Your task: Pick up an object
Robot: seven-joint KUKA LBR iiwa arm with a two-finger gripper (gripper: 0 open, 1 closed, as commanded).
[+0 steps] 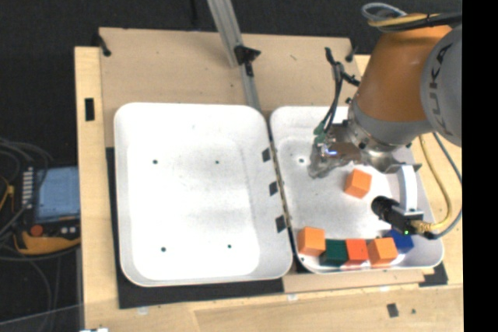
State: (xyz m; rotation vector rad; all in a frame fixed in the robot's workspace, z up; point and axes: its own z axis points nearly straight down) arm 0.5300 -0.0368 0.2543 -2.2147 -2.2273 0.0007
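My gripper (pixel 320 165) hangs low over the upper left part of the right bin (pixel 292 128), under the grey and orange arm. An orange cube (pixel 358 183) lies on the bin floor just right of the gripper, apart from it. Along the bin's near edge sits a row of blocks: an orange block (pixel 312 240), a dark green block (pixel 335 252), another orange block (pixel 356 249), a third orange block (pixel 383 250) and a blue block (pixel 403 240). Nothing shows between the gripper's tips.
The left bin (pixel 194 190) lies beside the right one, its floor marked by a few dark dots. A metal pole (pixel 226 12) slants in from the top toward the gap between the bins. Cables and a black connector (pixel 389 211) hang at the right bin's right side.
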